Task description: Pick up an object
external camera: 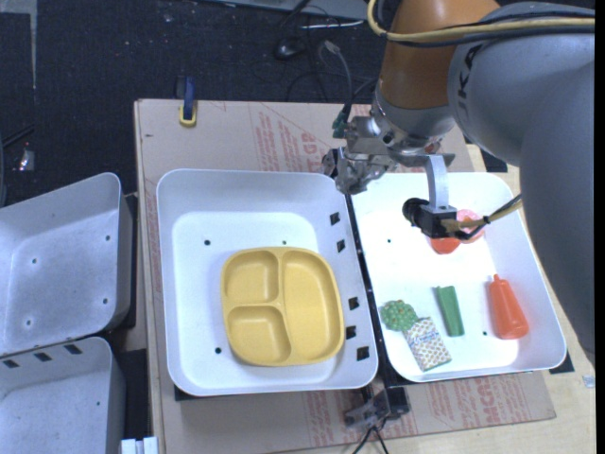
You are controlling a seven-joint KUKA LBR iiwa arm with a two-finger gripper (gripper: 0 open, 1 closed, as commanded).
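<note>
- In the right bin (402, 253), a patterned packet (428, 343) lay nearest, touching a green broccoli-like piece (398, 314); a green stick (449, 310) and an orange bottle (507, 308) lay beside them.
- The left bin (194, 225) held a yellow divided plate (282, 305).
- A red piece (442, 245) sat mid-bin on the right.
- The arm (529, 74) bent down from the right, its gripper (353, 173) over the bins' shared far rim, its state impossible to tell.

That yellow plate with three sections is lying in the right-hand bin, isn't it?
Not quite. The camera view shows the yellow plate with three sections lying in the left-hand bin, not the right-hand one.
</note>
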